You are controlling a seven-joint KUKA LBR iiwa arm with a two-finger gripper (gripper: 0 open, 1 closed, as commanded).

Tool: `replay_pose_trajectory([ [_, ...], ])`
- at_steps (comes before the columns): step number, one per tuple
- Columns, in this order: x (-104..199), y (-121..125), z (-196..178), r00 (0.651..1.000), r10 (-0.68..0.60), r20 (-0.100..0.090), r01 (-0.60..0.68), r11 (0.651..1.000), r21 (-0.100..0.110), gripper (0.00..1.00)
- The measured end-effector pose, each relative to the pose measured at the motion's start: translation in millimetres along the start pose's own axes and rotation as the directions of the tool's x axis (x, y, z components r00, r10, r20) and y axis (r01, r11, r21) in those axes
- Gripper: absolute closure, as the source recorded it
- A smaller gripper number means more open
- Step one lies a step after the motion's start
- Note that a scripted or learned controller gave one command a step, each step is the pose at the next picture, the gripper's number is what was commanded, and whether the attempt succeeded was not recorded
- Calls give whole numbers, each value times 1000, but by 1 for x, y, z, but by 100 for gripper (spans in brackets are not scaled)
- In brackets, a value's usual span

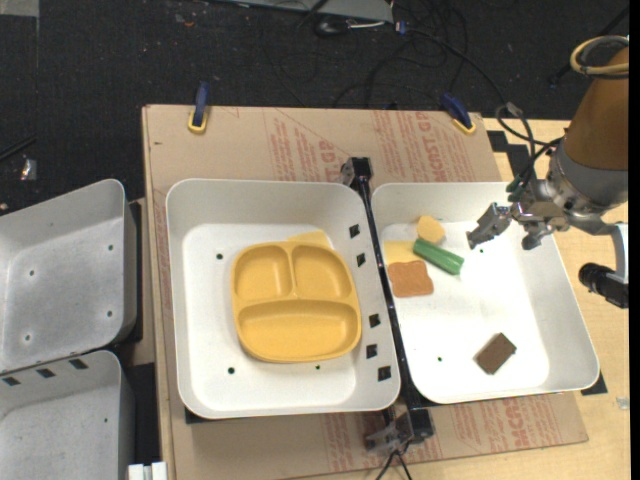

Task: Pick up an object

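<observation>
While the arm point(598, 118) is seen reaching in from the right edge of the frame, its gripper point(510, 224) is held over the upper part of the right bin point(560, 298), with nothing seen between its fingers point(487, 225). The fingers appear spread apart, one dark tip pointing toward the left and another lower to the right, though the detail is small. Two white bins are set side by side on a brown board point(270, 133) that covers the worktop, and a black divider point(378, 268) runs between them. The left bin point(200, 218) is occupied by a yellow tray point(296, 303) with three compartments, lying in the middle of the frame. In the right bin, a cluster of objects is found near the upper left corner: a small yellow piece point(430, 229), a green stick point(438, 257) lying at a slant just below it, and an orange-brown block point(411, 278) just beside the stick's left end. The gripper is near the green stick's right end but apart from it. A dark brown block point(494, 352) is seen well apart from the cluster, toward the lower right of the same bin. Two clamps with yellow and blue handles point(198, 110) are fixed at the board's upper edge. At the left edge of the frame, further white trays point(60, 258) are lying off the board.
</observation>
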State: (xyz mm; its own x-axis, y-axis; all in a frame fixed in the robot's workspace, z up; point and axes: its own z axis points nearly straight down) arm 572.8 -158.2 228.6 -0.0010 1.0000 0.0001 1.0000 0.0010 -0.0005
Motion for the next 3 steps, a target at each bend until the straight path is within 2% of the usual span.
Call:
replay_pose_trajectory([
  [3,1,11,139,1000,2,-1,-2,1000,4,0],
])
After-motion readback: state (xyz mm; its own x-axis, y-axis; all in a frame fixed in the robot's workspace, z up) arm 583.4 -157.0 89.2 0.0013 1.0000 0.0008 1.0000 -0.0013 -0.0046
